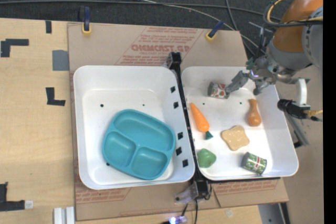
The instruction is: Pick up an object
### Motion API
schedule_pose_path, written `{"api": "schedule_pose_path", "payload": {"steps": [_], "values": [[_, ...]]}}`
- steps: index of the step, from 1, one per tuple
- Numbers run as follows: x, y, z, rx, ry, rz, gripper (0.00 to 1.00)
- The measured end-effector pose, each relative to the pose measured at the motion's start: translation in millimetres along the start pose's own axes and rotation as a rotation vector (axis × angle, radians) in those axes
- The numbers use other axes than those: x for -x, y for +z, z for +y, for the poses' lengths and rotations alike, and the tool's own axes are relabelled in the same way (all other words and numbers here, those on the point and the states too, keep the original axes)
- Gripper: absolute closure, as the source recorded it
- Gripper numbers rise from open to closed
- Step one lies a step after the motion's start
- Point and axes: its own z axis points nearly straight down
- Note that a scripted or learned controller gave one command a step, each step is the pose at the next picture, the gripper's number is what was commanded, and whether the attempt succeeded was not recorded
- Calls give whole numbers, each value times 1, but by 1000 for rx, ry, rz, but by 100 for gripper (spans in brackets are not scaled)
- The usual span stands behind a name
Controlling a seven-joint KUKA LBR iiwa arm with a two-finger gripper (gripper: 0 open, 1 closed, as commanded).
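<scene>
The right bin (283, 136) holds a small tin can (216, 90) lying at the back, an orange carrot (199, 117), a tan bread slice (234, 137), a brown drumstick-shaped piece (253, 112), a green vegetable (206, 157) and a green-labelled can (254, 162) at the front. My gripper (245, 85) hangs over the back of this bin, open, with nothing between its fingers. Its left fingertip is just right of the small tin can. The drumstick lies slightly in front of the right finger.
The left bin (89, 86) holds a blue divided plate (138, 143). A black divider (179, 107) runs between the bins. Cables loop behind the arm at the upper right, and clamps sit on the cardboard's back edge.
</scene>
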Motion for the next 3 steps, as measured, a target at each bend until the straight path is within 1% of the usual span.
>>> {"api": "schedule_pose_path", "payload": {"steps": [1, 2, 3], "values": [[0, -6, 3, 10, -3, -2, 0], [1, 40, 1, 6, -3, -2, 0], [1, 95, 2, 11, -4, -5, 0]]}}
